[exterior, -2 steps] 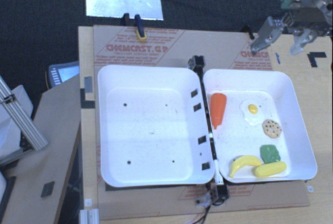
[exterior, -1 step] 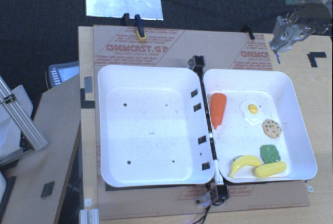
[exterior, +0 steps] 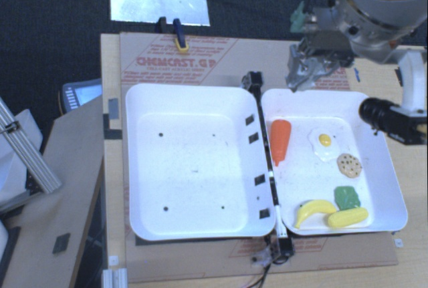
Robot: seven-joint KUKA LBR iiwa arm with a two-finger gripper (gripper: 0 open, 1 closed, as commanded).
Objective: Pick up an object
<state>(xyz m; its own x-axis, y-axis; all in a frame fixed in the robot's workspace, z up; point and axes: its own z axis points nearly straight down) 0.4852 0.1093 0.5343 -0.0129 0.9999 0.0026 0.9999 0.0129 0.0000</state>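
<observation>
Inside right shallow white bin [exterior: 381, 166]: orange carrot [exterior: 279, 140], fried egg [exterior: 324, 144], round cookie [exterior: 348, 164], green block [exterior: 346, 196], yellow banana [exterior: 313, 211], yellow lemon-like piece [exterior: 347, 217]; metal gripper [exterior: 302, 79] above far rim, can't tell its state; left white bin [exterior: 144, 106] alongside.

The left bin [exterior: 190, 160] has lots of open floor. In the right bin [exterior: 381, 166], the carrot [exterior: 279, 140], egg [exterior: 324, 144], cookie [exterior: 348, 164], banana [exterior: 313, 211], green toy [exterior: 347, 197] and yellow toy [exterior: 347, 217] sit apart, with gaps between.

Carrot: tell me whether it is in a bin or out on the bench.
In. The carrot lies flat on the floor of the right bin, near its left wall, apart from the fried egg.
</observation>
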